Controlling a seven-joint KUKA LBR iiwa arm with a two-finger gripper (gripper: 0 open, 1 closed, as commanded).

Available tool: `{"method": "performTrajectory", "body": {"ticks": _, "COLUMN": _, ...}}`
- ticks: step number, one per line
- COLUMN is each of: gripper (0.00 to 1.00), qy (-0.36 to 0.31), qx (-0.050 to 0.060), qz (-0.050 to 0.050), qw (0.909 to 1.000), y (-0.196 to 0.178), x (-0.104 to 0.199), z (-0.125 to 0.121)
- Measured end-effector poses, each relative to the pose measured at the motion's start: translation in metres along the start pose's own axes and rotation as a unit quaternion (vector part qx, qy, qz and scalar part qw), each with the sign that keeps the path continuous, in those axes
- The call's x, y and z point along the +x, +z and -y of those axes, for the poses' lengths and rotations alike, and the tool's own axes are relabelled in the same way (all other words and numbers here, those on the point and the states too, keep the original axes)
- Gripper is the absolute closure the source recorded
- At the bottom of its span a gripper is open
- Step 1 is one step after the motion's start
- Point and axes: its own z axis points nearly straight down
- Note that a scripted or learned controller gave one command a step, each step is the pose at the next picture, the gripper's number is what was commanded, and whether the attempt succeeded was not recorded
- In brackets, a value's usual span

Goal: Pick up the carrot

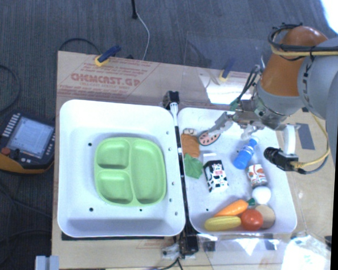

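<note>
On the bench, a brown board (pixel 104 79) printed "CHEMCAST GP" in red lies under two white bins side by side.

Left bin (pixel 78 120): one green tray (pixel 131 170) with three compartments, at its centre.

Right bin (pixel 285 196): several small items.
- Arm (pixel 296 59), grey with an orange band, reaches in over the far right corner.
- Gripper (pixel 235 119) hangs above the far edge of this bin, with one finger (pixel 218 126) angled toward the far left corner. Whether it is wide or narrow cannot be told; nothing is seen held.
- Carrot (pixel 232 208), orange, lies near the front edge, just right of centre. Long axis slanted, running from front left to back right; which end is the tip cannot be told. It touches the banana (pixel 223 223) in front of it and sits just beside the tomato (pixel 252 220).
- Brown item (pixel 190 145) and green item (pixel 193 168), along the left wall.
- Carton (pixel 216 177) with a black-and-white cow pattern, at centre; its writing is unreadable.
- Blue bottle (pixel 245 154), tilted, toward the far right.
- Small can (pixel 257 175), label red, not readable.
- White egg (pixel 261 195), next to the can on its front side.
- Tan item (pixel 266 212), at the front right corner.
</note>
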Motion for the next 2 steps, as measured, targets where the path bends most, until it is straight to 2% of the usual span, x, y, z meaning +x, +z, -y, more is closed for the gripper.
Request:
{"method": "performTrajectory", "body": {"ticks": 1, "gripper": 0.00, "qy": -0.110, "qx": 0.000, "qz": 0.000, "qw": 0.9940, "y": 0.007, "x": 0.022, "z": 0.067}}
{"method": "performTrajectory", "body": {"ticks": 2, "gripper": 0.00, "qy": -0.234, "qx": 0.001, "qz": -0.001, "qw": 0.9722, "y": 0.026, "x": 0.044, "z": 0.125}}
